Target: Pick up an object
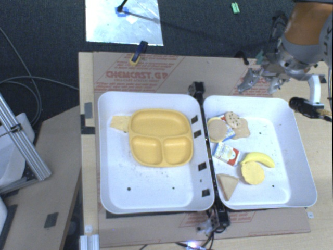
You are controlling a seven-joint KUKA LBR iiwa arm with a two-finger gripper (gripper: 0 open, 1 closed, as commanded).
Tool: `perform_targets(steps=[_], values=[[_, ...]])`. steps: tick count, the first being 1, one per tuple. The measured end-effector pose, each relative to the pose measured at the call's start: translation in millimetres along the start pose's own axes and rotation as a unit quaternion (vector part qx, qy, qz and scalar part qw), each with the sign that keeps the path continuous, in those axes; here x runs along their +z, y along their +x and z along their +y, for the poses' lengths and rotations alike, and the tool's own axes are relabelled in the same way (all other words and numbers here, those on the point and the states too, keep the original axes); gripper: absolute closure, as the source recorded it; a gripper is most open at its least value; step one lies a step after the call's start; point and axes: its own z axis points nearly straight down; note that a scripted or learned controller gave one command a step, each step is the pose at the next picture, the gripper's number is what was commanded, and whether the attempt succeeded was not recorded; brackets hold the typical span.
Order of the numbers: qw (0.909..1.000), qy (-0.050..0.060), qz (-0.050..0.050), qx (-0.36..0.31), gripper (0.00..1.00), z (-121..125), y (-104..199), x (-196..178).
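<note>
- Camera view: the arm point(307, 25) is seen at the upper right, its wrist angled down toward the left.
- The claw point(255, 79) is held above the desk point(156, 72), just beyond the right bin point(299, 155)'s far rim.
- Its fingers are parted; nothing is held.
- The banana point(260, 159) lies inside the right bin.

The bench point(62, 134) carries a cardboard sheet point(156, 72) (red print on it), and on that sheet sit two white bins side by side, the left bin point(112, 191) touching the right bin point(296, 155).
</note>
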Motion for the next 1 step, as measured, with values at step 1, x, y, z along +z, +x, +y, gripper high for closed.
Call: perform_targets(steps=[1], values=[[1.0000, 0.007, 0.001, 0.001, 0.00, -24.4, 12.9, 142.0]])
